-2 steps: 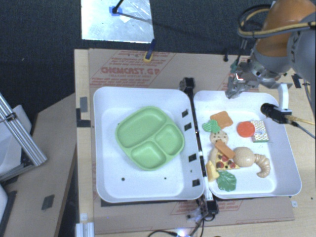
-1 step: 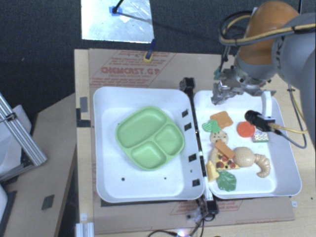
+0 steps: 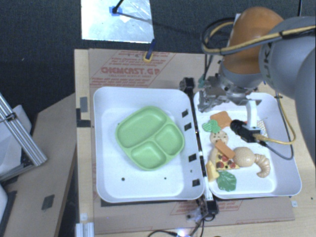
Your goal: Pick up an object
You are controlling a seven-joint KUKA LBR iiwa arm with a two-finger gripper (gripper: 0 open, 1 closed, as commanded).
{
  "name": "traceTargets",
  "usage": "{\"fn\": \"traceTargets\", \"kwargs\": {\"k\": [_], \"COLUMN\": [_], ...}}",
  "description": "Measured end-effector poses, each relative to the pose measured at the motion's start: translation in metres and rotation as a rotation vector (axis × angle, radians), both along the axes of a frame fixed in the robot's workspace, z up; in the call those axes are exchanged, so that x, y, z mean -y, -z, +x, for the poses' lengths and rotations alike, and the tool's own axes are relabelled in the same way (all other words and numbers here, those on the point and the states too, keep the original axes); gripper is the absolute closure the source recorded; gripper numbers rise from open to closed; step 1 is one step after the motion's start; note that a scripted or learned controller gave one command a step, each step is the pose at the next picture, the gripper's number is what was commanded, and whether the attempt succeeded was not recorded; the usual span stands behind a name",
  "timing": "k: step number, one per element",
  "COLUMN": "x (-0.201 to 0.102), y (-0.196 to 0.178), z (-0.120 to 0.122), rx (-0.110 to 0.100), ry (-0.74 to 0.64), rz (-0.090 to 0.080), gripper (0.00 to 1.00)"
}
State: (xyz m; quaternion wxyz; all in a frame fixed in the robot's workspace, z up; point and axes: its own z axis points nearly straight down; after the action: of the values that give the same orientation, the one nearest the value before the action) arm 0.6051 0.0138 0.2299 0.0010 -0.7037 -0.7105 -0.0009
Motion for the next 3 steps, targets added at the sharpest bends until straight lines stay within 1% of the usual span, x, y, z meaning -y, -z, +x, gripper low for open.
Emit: {"fn": "traceTargets", "kwargs": {"k": [1,2,3], "x": [-0.035,-0.045,-0.033], "y": [-0.004,-0.004,0.005], "z": [-0.037,-0.035,-0.038], "rx": [-0.001,0.001,0.0], "ry": [0.001,0.003,0.009], "rz": [-0.001,-0.001,-0.003], "gripper": [1.0,1.0,1.0]}}
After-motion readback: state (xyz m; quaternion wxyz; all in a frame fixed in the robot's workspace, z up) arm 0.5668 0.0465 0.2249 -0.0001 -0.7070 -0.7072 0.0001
